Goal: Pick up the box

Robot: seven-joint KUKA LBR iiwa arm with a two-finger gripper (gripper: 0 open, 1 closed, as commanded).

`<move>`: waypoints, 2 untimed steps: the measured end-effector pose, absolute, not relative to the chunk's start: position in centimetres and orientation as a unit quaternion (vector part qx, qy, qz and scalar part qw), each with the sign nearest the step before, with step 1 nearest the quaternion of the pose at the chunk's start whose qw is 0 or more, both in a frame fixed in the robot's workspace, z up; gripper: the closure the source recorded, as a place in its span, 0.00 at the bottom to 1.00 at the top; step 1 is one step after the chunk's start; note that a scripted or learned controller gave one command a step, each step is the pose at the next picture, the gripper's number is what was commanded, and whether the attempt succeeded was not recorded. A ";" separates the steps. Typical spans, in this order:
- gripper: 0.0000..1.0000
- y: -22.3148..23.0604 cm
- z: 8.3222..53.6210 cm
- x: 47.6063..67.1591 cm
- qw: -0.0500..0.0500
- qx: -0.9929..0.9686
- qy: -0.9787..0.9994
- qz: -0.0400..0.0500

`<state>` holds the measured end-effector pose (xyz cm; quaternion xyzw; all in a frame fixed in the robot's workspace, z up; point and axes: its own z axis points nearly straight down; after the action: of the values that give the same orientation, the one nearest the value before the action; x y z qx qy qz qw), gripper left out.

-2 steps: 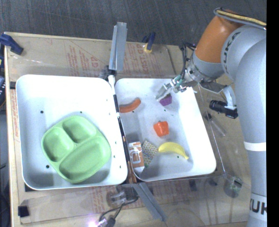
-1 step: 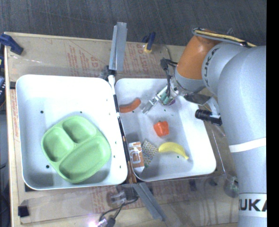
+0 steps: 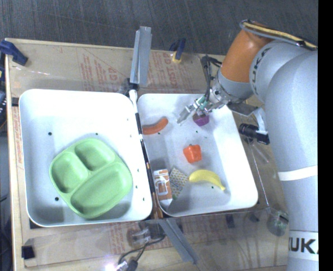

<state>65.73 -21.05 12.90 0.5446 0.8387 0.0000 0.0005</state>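
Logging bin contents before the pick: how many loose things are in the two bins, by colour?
Green: 1, divided plate
Orange: 2, sausage, pepper
Yellow: 1, banana
Purple: 1, small item
Orange and white: 1, box
Total: 6

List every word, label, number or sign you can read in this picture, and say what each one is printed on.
"UKA": large dark letters on the grey arm, cut off by the frame's edge.
Red printing on the brown bench top: too faint to read.
Print on the box in the right bin: too small and blurred to read.
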 end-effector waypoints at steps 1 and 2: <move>0.00 -21.0 12.9 65.7 0.000 0.544 0.839 0.000; 0.00 -21.0 12.9 65.7 0.000 0.544 0.839 0.000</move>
<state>65.74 -21.02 12.90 0.5444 0.8388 0.0002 0.0004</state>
